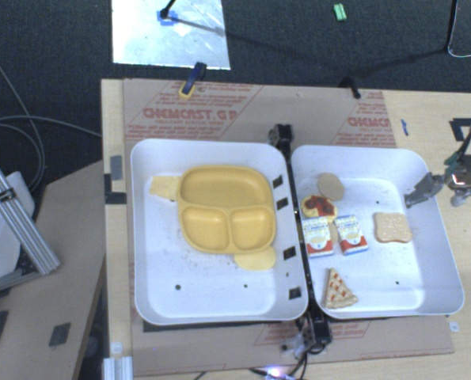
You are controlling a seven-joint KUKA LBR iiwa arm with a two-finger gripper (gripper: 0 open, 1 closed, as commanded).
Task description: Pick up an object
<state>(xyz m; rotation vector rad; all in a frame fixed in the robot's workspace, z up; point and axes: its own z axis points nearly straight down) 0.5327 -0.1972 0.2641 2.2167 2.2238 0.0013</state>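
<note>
On my feed, the left white plastic bin (152, 291) holds a yellow three-compartment plastic tray (225, 207), with a pale yellow flat piece (165, 187) poking out from under its upper left edge and a pale yellow rounded piece (256, 260) just beside its lower right corner. Across the dark divider, the right white bin (393, 291) carries the toy food: a round tan disc (330, 186) near the top, a red and yellow round piece (319, 207) just below it, two small red and white cartons (335, 235) side by side, a triangular pizza slice (339, 289) near the front, and a tan slice of toast (393, 228) to the right of the cartons. At the far right I see the grey gripper (422, 190) over the bin's right rim, above the toast and apart from it. Nothing shows between its fingers, and I cannot tell how far they are spread.
</note>
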